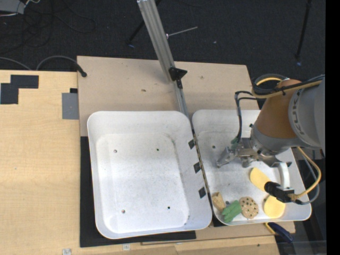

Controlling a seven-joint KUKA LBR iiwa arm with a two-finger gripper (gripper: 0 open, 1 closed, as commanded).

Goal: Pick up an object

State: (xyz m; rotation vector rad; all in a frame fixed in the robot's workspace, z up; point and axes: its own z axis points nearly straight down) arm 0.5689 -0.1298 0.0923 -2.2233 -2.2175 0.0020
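even, fairly bright light from overhead; the white bins [138, 137] look slightly washed out. shadows are soft, and the floor [79, 20] beyond stays dim. detail is mildly grainy.

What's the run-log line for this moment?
arm: over right bin | gripper: low, nothing seen held | objects: green piece, round cookie, yellow pieces at near edge | pick: not done

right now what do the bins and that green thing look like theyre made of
Bins: likely white plastic, matte, with rounded moulded corners and scuffed floors. Green thing: looks like soft plastic or foam, dull surface; too small to be sure.
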